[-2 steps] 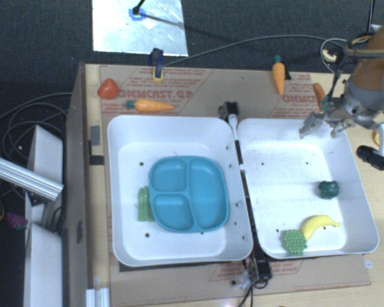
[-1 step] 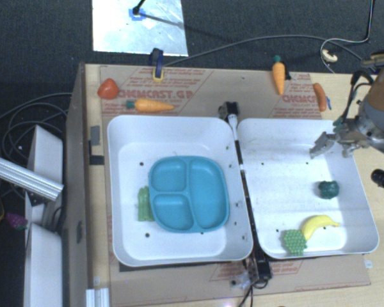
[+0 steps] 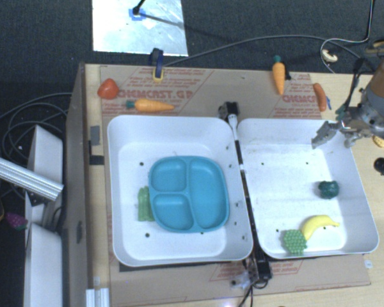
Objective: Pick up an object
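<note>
While the grey arm with its orange band reaches in from the right edge of the camera view, its claw [image 3: 336,132] is seen poised over the upper right corner of the right-hand shallow white bin [image 3: 281,152]. Its two pale fingers are splayed apart, and nothing is gripped between them. Three items are found in the lower right part of that bin: a small dark green rounded object [image 3: 328,189], possibly a toy vegetable though the view is too coarse to be sure, a yellow plastic banana [image 3: 319,225] below it, and a light green knobbly cluster [image 3: 294,242] touching the banana's left end. All three are well apart from the claw. The left-hand shallow white bin [image 3: 134,139] is occupied by a light blue divided plastic plate [image 3: 188,193], with a pale green ridged piece [image 3: 144,204] lying against its left rim. On the cardboard-covered worktop [image 3: 198,85] behind the bins, a red toy tomato [image 3: 107,89], an orange toy carrot [image 3: 152,106], a second upright orange carrot [image 3: 279,77] and a reddish-orange elongated toy [image 3: 320,96] are scattered.
</note>
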`<state>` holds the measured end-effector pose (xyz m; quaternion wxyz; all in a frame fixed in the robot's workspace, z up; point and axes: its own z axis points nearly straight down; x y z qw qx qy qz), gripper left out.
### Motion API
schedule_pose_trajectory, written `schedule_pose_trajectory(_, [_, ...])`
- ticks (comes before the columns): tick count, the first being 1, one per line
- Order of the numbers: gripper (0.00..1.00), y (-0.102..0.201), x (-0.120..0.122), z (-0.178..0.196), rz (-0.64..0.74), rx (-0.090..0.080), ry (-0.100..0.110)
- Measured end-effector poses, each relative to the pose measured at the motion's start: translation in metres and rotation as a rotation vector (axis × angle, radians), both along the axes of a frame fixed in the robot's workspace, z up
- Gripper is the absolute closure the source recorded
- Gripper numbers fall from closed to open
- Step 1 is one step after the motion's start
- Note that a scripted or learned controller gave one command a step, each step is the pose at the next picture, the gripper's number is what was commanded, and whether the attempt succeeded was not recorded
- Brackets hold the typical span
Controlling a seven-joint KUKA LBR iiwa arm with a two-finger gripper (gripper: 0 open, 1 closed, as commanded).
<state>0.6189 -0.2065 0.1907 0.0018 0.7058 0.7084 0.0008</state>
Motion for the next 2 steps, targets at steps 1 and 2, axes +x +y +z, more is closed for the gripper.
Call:
schedule_pose_trajectory(1, [0.0,0.0,-0.011,-0.013,-0.002,0.0,0.001])
schedule_pose_trajectory(2, [0.0,0.0,0.051,-0.006,0.001,0.0,0.0])
